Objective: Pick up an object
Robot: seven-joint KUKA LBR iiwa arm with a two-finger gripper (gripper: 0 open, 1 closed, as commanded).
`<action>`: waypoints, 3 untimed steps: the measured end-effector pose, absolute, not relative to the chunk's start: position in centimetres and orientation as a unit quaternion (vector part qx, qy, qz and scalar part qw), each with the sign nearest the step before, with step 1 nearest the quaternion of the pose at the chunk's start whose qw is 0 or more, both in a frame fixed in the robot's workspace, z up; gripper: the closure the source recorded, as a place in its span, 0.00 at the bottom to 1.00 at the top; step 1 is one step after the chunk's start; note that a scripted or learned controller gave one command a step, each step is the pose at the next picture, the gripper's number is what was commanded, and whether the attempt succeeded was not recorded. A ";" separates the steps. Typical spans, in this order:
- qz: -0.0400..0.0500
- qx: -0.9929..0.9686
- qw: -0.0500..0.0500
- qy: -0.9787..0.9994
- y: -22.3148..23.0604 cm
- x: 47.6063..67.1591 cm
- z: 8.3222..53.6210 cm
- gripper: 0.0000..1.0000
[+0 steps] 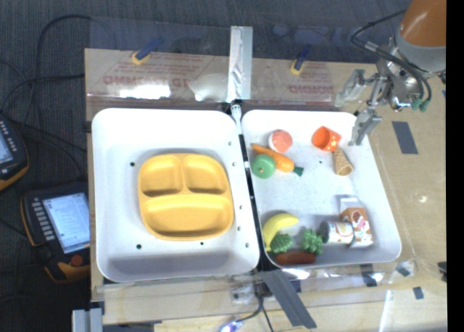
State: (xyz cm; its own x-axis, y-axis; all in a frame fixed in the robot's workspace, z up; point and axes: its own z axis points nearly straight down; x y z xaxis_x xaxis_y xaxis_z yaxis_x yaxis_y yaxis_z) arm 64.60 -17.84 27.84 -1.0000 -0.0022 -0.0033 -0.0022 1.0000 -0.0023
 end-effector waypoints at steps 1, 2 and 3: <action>-0.001 -0.014 0.000 1.000 -17.7 57.7 18.3 0.00; -0.002 -0.083 0.006 0.996 -21.1 53.8 9.1 0.00; -0.001 -0.079 0.007 0.997 -15.4 61.0 9.0 0.00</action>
